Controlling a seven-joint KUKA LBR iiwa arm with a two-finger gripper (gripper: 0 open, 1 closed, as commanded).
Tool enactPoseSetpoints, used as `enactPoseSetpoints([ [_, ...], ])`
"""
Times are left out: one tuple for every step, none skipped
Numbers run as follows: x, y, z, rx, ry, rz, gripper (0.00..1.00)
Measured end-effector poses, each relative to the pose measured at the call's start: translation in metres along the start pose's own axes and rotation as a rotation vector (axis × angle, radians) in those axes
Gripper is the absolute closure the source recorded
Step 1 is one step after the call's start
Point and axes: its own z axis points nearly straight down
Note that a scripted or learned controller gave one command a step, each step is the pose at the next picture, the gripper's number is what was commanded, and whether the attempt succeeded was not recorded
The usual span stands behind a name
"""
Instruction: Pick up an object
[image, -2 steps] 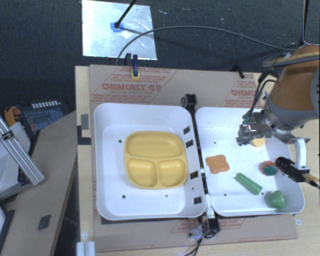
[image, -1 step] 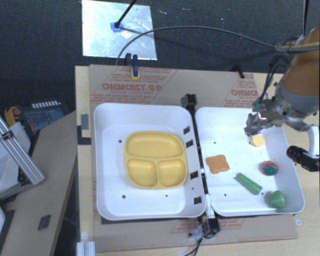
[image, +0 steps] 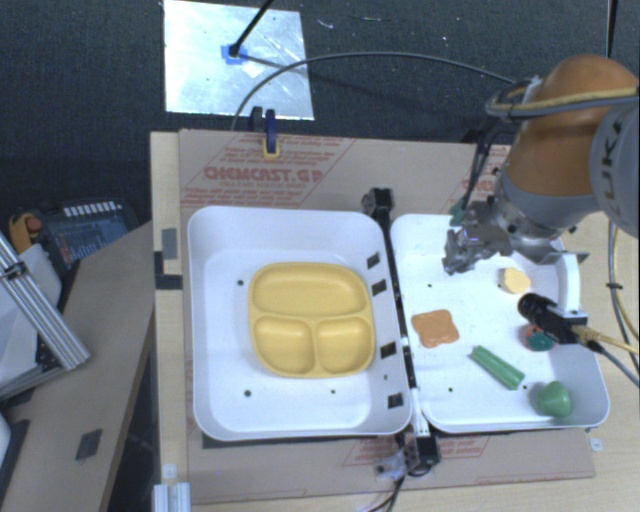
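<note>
**Tool Hung Over the Arm-Side Bin, Loose Items Scattered Around an Orange Slab**

Nearest the camera, a rounded green lump (image: 551, 398) sat in the near corner of the arm-side bin (image: 470, 400), well nearer than the flat orange slab (image: 435, 327) and off toward the arm from it. A green stick (image: 497, 366) lay flat and slanted just nearer than the slab, also on its arm side, and apart from it. The slab itself lay flat on the bin floor, close to the wall shared with the other bin (image: 220, 300). About level with the slab and well off toward the arm, a small teal piece (image: 541, 342) showed only in part. Farther back than the slab, toward the arm, a small pale yellow piece (image: 515, 280) rested on the white floor.

The tool (image: 456, 260) hung over that same bin, directly beyond the slab and clear of it, with the yellow piece near its arm side. Whether the tool was spread or pressed together could not be told. The grey arm with its orange band (image: 575, 110) reached in from farther back still.

Across the shared wall from the slab, a yellow divided tray (image: 310, 318) lay flat in the middle of the other bin. Both bins stood on a printed cardboard sheet (image: 300, 170) on the counter (image: 110, 330).
</note>
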Motion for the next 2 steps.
enactPoseSetpoints([
  [0.048,0.005,0.023,0.002,0.001,0.0,1.0],
  [0.098,0.005,0.038,0.002,0.0,0.0,1.0],
])
